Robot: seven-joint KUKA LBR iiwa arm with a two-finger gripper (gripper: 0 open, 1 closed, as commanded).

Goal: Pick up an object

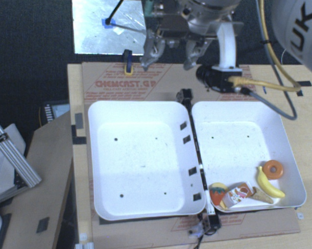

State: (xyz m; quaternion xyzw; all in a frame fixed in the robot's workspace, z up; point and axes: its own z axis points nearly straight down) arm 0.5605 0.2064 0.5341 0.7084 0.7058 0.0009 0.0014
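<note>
Currently, gripper: the gripper (170,53) hangs high at the far edge of the bench, above the cardboard sheet (125,82) behind both bins; its two fingers stand apart with nothing between them, so the jaws are open and hold nothing
Task things: a banana (269,183), an orange round piece (273,169), a small red-and-white packet (236,194) and an orange-red rounded piece (217,193) lie huddled in the near right corner of the right bin (232,126)
Key relation: the cluster lies well apart from the jaws, toward the near side and to the view's right of them; the whole depth of the right bin sits between
Long axis: the banana runs along the bin's right wall, curving from beside the orange round piece down toward the near wall; a grasp across its short width looks the likelier fit, as I judge it
Edges: all four pieces crowd against the near wall, and the banana is close to the right wall too; fingers coming down there may strike the rim
Open room: the far and middle floor of the right bin is bare, so an approach from that side looks freest
Left bin: the left bin (137,109) shows only its white floor
Divider: a black-clipped seam (193,145) joins the bins
</note>
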